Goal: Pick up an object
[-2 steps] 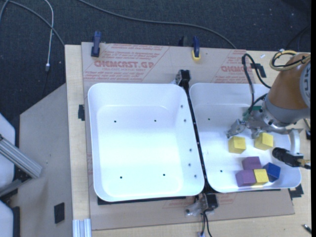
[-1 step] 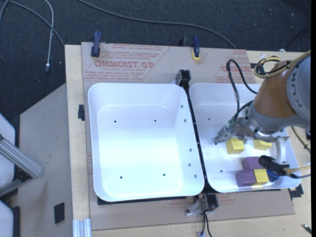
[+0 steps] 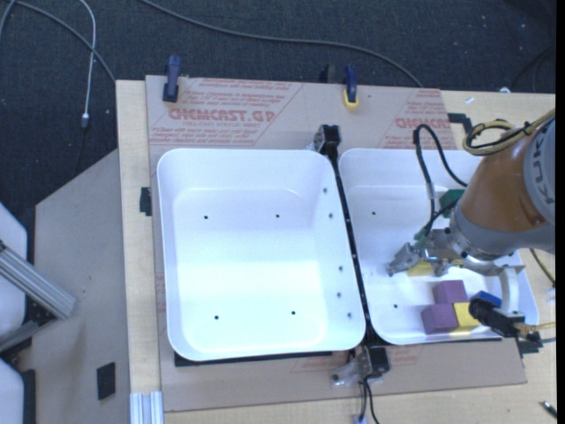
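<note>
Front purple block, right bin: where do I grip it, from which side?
Probably from above: pinch the front purple block by its left half, far and near faces. The yellow block flanks its right side and the rear purple block crowds its far right corner.

The grey arm with an orange band (image 3: 499, 197) holds its pincer (image 3: 404, 261) low inside the shallow white right-hand bin (image 3: 381, 162). Near the pincer, by the bin's front wall, lie an upper purple block (image 3: 451, 291) and a lower purple block (image 3: 436, 320), with a small yellow block (image 3: 463, 315) touching the lower one. A shallow white left-hand bin (image 3: 238, 161) sits alongside on the pale wooden tabletop (image 3: 139, 237).
</note>
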